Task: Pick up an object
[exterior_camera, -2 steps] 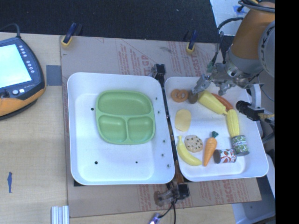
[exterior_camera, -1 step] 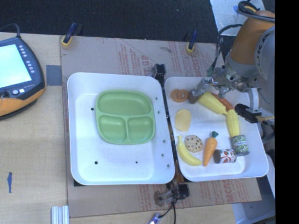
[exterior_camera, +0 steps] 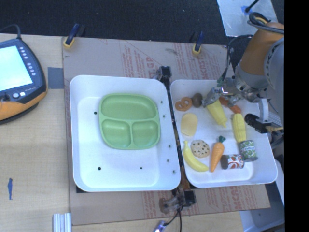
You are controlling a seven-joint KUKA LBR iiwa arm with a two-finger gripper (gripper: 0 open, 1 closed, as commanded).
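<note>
One hand (exterior_camera: 216, 96) hangs low over the right bin (exterior_camera: 263, 178), grip state unclear.

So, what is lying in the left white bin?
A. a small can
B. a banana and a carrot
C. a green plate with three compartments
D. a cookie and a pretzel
C: the green plate with three compartments lies in the left bin, while the banana, carrot, cookie, pretzel and small can all lie in the right bin.
</note>
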